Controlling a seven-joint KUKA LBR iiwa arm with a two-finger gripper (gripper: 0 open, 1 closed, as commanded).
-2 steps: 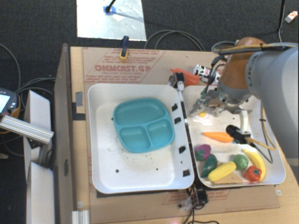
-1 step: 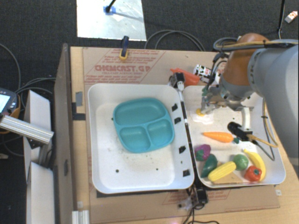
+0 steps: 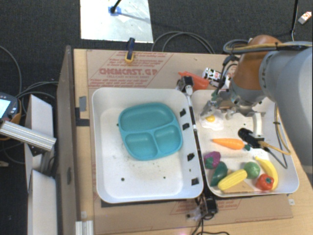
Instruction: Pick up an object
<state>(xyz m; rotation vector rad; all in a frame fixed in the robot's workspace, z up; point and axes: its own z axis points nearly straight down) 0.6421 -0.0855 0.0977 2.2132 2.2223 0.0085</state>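
My gripper [image 3: 214, 109] hangs low over the far left part of the right bin [image 3: 291, 182], under the grey wrist and orange band. A fried egg toy [image 3: 212, 123] lies just below it; I cannot tell whether they touch. Nearer the front lie an orange carrot [image 3: 227, 143], a purple piece [image 3: 212, 158], a dark green pepper [image 3: 219, 171], a yellow corn cob [image 3: 232, 179], a green round fruit [image 3: 252, 169], a banana [image 3: 269, 170] and a red tomato [image 3: 264, 181].
The left bin [image 3: 110, 180] holds a teal divided plate [image 3: 149, 130]. A divider with black clips [image 3: 191, 131] separates the two bins. Orange and white items [image 3: 201, 78] lie on the cardboard behind the bins. The arm's bulk covers the right bin's far right corner.
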